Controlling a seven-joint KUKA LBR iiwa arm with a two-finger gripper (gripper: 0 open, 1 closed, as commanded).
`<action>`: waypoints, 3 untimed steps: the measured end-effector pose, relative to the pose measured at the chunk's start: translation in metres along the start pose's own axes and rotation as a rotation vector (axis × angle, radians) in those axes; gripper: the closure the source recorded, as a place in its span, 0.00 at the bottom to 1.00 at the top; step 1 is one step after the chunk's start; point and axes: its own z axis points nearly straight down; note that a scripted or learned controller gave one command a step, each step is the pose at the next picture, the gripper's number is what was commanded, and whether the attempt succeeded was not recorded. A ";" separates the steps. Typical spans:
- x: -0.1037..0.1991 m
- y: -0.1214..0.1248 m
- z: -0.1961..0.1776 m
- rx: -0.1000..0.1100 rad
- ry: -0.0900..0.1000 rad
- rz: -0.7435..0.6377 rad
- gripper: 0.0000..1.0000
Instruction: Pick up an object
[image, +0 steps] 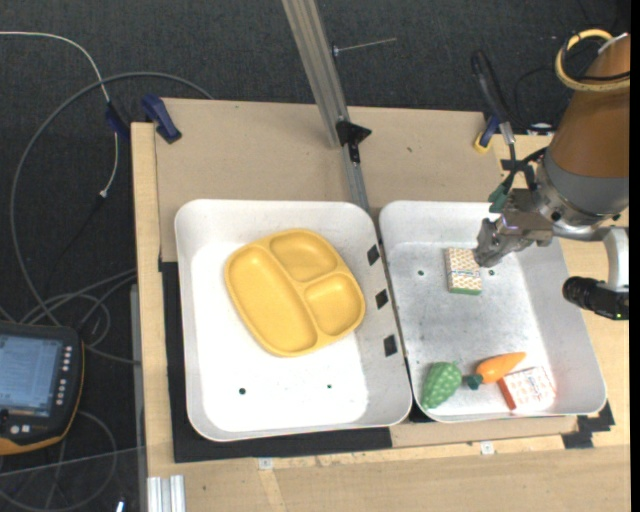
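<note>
The robot's gripper hovers at the upper right corner of a small patterned box lying in the right bin, its long axis running top to bottom.

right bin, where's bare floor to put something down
In the right bin, the middle is bare, between the small patterned box under the tool and the front row. The front is crowded: green toy, carrot, red-and-white box.
</note>
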 end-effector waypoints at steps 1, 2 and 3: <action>0.043 -0.008 0.006 -0.001 0.000 -0.001 1.00; 0.099 -0.015 0.011 -0.001 0.001 -0.002 1.00; 0.139 -0.038 0.027 0.002 0.000 0.000 1.00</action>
